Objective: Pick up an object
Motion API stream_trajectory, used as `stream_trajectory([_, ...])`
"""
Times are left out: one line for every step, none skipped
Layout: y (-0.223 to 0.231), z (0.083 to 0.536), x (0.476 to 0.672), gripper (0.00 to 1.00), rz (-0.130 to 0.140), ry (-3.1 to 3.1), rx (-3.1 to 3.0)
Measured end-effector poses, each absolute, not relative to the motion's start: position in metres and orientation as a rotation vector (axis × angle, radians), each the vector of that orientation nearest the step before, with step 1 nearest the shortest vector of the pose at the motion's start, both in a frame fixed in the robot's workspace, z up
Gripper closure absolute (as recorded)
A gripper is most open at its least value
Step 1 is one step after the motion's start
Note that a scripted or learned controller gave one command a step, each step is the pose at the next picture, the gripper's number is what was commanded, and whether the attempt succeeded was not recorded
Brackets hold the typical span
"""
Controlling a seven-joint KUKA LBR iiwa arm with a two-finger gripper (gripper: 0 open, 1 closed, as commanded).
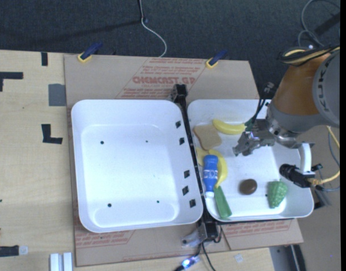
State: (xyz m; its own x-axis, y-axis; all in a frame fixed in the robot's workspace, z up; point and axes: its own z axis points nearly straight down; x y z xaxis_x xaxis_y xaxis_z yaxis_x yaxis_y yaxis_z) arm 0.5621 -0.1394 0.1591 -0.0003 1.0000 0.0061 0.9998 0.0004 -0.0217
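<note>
Right bin contents: one curved yellow banana, one blue bottle, one round brown ball, one knobbly green piece. Pincer: state cannot be told.

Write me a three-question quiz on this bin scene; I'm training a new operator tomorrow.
1. True or false: the yellow banana lies in the left white bin.
2. Which lies nearest the right white bin's front right corner?
A. round brown ball
B. bumpy green toy
C. blue and white bottle
3. Fill in: the grey gripper hovers over the ___ bin.

Key: 1 false; 2 B; 3 right.
</note>
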Motion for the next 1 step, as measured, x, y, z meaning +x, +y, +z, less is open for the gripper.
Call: stream_trajectory([-0.1399,0.0817,0.4804,1.0,0.003,-2.213,-2.223])
